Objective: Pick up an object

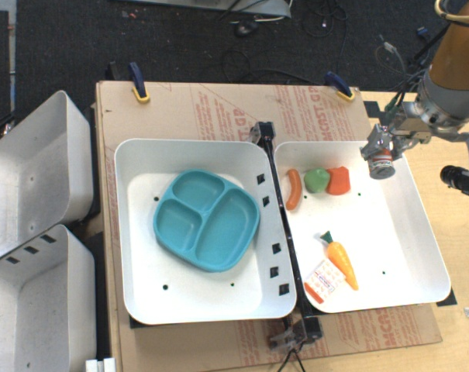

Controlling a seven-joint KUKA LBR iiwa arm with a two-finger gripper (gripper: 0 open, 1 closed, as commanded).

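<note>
Right white bin: orange-red sausage-shaped toy lying lengthwise near left wall. Just beside it, round green toy touching orange-red blocky toy. Nearer front: orange plastic carrot with green top, tilted diagonally, touching small white-and-red packet.

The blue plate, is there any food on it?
No food. The blue plate lies flat in the left bin, and all three compartments show bare blue.
</note>
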